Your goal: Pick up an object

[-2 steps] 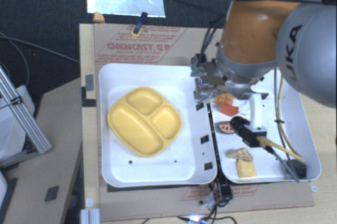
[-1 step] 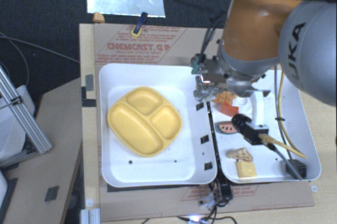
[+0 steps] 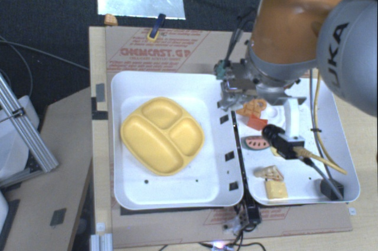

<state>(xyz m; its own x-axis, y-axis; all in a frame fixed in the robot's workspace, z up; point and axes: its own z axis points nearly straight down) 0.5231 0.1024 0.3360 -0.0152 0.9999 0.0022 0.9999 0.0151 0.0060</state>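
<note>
the left bin holds a yellow tray with three sections, lying flat. the claw hangs over the far left corner of the right bin, close to the wall between the bins; i cannot tell if it is wide or narrow. just beside it in the right bin lie a waffle, a red piece touching it, and a melon slice. nearer lie a cracker and a cheese cube, touching. a grey block sits in the near right corner.
</note>
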